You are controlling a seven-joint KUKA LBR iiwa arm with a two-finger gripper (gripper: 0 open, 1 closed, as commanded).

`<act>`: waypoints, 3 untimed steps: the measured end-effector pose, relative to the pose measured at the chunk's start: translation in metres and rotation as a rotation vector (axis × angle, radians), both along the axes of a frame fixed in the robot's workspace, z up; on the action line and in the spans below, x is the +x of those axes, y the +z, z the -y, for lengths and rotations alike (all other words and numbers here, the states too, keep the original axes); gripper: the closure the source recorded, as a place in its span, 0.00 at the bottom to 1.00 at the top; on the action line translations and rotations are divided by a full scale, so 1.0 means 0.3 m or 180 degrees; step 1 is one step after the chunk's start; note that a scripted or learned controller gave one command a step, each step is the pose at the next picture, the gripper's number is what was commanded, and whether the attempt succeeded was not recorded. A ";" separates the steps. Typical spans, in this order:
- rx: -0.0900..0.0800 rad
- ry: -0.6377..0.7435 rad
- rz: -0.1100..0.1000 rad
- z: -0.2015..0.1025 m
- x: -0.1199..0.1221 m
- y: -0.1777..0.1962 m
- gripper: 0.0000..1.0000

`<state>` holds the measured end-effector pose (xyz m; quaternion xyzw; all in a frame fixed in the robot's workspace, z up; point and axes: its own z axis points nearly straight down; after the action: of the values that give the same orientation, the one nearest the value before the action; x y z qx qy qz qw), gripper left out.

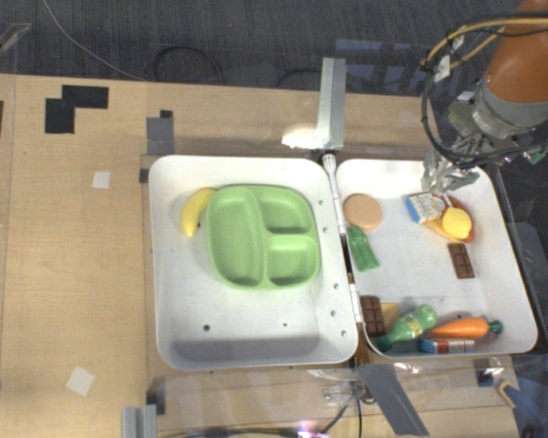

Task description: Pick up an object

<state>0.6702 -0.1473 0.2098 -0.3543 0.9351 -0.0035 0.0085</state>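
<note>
- Lying near the far-right part of the right bin (521, 327), toward its 1 o'clock corner, a small blue-and-white packet (423, 208) is judged the likely target; it touches a yellow lemon-like fruit (457, 224) at its 4 o'clock
- Gripper (443, 179) hangs just at the packet's 12 o'clock; whether the jaws are released or clenched cannot be told, and nothing is seen held
- Risk, as a judgement: the flat, glossy packet may slip, or a finger may land on the rounded fruit and nudge both aside
- Round tan disc (363, 212), flat green wrapper (363, 249) and brown bar (462, 261) lie apart; carrot (461, 328) and green bottle (411, 325) crowd the 6 o'clock wall
- Left bin (173, 327) bears a smooth green divided tray (260, 235) with a banana (195, 211) at its 9 o'clock
</note>
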 end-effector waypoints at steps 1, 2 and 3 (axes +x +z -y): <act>-0.0018 0.0678 -0.0005 0.200 0.002 0.277 1.00; 0.0014 0.0417 -0.0073 0.191 -0.469 -0.329 1.00; -0.0027 0.0449 0.0017 0.194 -0.290 0.172 1.00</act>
<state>0.5832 -0.2054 0.2612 -0.4194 0.9077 -0.0078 0.0097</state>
